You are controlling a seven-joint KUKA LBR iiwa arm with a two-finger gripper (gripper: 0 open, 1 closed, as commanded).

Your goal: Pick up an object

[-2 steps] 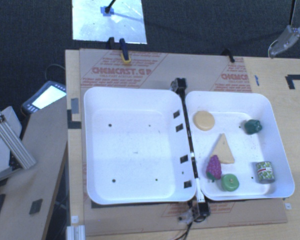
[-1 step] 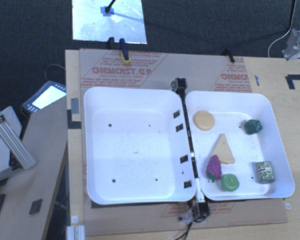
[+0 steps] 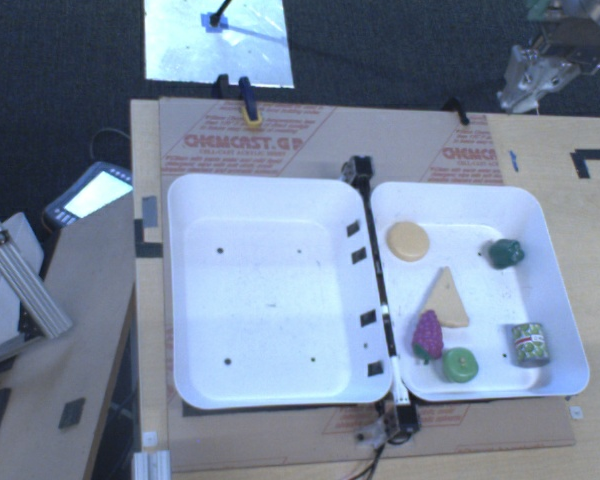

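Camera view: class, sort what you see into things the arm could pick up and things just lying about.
Could be picked:
yellow disc
cheese wedge
purple grapes
green round
green pepper
can

Lying about:
metal sheet
tablet
yellow clamp

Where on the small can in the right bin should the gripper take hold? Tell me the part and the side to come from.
Judging by its pose, the can lies on its side near the right bin's right wall. Come straight down from above, fingers closing across its round body at mid-length; its ends look less secure.
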